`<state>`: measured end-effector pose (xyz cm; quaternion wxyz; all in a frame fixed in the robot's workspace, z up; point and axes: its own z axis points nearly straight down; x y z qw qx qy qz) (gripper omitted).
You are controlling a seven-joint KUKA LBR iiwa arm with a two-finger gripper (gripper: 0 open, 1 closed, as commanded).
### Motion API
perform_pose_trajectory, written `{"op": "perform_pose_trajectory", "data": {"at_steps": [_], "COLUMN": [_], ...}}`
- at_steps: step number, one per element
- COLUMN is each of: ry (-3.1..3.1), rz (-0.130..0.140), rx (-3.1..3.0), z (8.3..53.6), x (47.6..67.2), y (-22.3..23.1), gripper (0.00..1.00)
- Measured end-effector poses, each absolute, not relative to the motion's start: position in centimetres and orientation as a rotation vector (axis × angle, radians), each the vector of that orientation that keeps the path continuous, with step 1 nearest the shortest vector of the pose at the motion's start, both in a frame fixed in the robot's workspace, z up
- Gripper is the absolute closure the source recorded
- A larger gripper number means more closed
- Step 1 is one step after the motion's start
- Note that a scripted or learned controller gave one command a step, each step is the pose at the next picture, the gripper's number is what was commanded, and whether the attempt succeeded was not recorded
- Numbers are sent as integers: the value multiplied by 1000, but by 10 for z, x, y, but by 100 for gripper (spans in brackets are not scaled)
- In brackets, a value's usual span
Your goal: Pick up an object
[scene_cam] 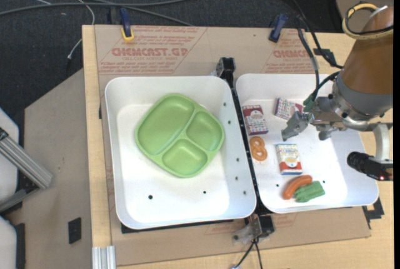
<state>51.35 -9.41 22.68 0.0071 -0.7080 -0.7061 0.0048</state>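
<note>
Pincer (299,126) hovers over right bin's (350,199) far half, beside a small patterned packet (285,108); open or closed, cannot tell, and nothing visibly held. Pick-up apparently not yet done. Other candidates near the bin's left wall: red-white carton (254,119), pretzel (258,148), blue-topped box (289,158).

The grey arm with its orange band reaches in from the right, its claw (307,126) pointing down-left.

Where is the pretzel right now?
The pretzel lies in the right bin, near its left wall, just below the red-and-white packet and left of the small carton.
</note>
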Motion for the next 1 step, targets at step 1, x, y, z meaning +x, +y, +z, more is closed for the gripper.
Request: {"op": "perform_pose_trajectory", "data": {"at_steps": [1], "ry": [-2220], "rz": [0], "rx": [-2219], "z": [234], "x": [516], "y": [-94], "gripper": [0]}}
